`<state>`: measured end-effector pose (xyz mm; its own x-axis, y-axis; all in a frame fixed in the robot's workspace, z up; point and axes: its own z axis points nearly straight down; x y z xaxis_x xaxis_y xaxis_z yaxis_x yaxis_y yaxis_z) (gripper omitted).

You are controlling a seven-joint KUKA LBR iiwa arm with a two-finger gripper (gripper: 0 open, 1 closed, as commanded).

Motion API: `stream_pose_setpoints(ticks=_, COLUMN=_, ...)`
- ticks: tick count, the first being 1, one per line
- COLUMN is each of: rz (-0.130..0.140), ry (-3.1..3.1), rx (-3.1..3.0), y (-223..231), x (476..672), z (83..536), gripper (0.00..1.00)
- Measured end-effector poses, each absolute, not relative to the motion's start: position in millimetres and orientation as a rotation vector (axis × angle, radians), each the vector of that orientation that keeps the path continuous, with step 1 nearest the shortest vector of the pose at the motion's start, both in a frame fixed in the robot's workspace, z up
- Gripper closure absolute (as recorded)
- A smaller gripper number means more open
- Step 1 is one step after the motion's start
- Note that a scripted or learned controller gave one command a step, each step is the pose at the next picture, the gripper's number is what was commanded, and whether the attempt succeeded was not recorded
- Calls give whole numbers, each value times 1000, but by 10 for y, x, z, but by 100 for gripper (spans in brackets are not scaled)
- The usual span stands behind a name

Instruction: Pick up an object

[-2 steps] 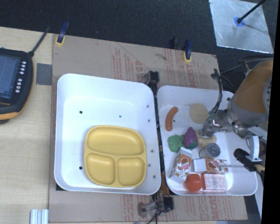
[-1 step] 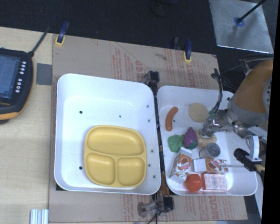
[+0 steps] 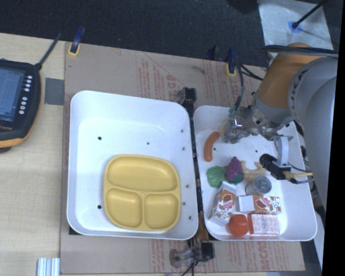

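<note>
While the gripper [image 3: 237,129], its opening impossible to judge, hangs nearby, the sausage [image 3: 210,146] lies just left.

No words or numbers can be read here. The brown cardboard sheet [image 3: 136,72] on the desk has faint red print along its edges, near the far edge and the near edge, but the letters are too pale and small to make out. The small red and white cartons [image 3: 264,222] in the near corner of the right bin [image 3: 302,231] have printed pictures and marks on them, yet these are too blurry to read. The orange and black tablet [image 3: 6,103] at the left edge of the desk has a lit screen, but what is on the screen is too small to read.
</note>
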<state>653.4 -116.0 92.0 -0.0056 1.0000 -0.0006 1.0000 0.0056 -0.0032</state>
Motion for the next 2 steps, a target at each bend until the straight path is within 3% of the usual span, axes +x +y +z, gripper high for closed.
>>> stream_pose_setpoints(ticks=1, rz=4, ry=-2223, rx=-2217, y=-1853, x=5861, z=1644, gripper=0)
stream_pose_setpoints(ticks=2, rz=4, ry=-2225, rx=-2214, y=-1481, x=6561, z=1137, gripper=0)
